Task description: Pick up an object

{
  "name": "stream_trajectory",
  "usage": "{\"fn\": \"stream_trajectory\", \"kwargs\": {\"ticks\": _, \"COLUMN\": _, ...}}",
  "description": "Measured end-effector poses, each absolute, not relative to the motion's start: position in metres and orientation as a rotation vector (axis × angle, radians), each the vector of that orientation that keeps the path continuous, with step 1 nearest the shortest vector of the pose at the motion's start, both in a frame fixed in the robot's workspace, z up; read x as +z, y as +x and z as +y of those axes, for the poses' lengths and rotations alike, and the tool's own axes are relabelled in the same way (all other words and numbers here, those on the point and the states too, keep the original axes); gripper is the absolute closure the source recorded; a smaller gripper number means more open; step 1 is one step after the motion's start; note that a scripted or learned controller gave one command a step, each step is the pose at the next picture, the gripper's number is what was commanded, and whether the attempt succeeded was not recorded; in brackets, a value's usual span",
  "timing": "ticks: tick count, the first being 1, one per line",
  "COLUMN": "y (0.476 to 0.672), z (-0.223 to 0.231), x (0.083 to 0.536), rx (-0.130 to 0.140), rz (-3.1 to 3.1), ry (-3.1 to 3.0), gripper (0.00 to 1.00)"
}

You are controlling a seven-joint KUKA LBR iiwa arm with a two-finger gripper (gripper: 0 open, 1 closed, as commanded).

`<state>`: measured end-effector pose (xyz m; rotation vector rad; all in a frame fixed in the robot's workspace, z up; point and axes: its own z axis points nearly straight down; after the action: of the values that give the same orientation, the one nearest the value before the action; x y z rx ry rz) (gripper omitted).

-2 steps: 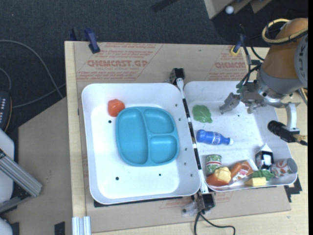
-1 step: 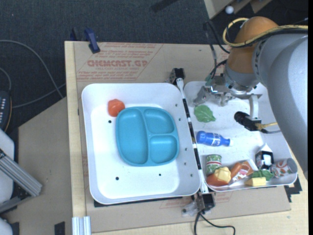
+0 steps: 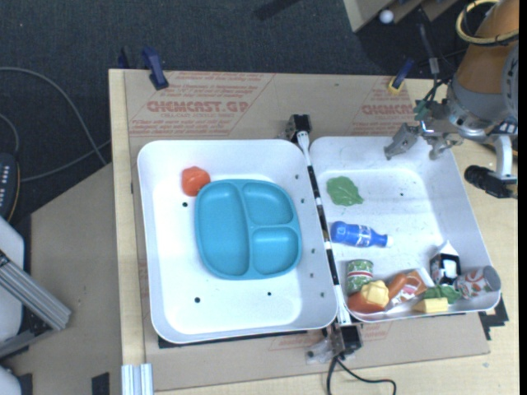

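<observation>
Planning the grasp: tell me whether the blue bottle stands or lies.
Lying: the blue bottle rests lengthwise on the right bin's floor, white cap pointing right.

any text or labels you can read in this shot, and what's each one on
"CHEMCAST GP" in red, on the brown board under the bins, above the left bin.
The same red print repeats above the right bin, partly cut off by the bin and too faint to read fully.
Smaller red lines around that print: too small to read.
Blue bottle label: blurred.
Can label: blurred.
</observation>
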<state>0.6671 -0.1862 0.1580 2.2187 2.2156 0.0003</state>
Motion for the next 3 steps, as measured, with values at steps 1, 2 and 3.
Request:
{"fn": "stream_trajectory", "kwargs": {"ticks": 1, "y": 0.585, "z": -0.134, "x": 0.101, "rx": -0.003, "rz": 2.225, "ry": 2.224, "gripper": 0.0}}
{"fn": "stream_trajectory", "kwargs": {"ticks": 2, "y": 0.521, "z": -0.105, "x": 0.085, "rx": 0.001, "rz": 2.22, "ry": 2.221, "gripper": 0.0}}
{"fn": "stream_trajectory", "kwargs": {"ticks": 3, "y": 0.609, "z": -0.136, "x": 0.085, "rx": 0.001, "rz": 2.221, "ry": 2.22, "gripper": 0.0}}
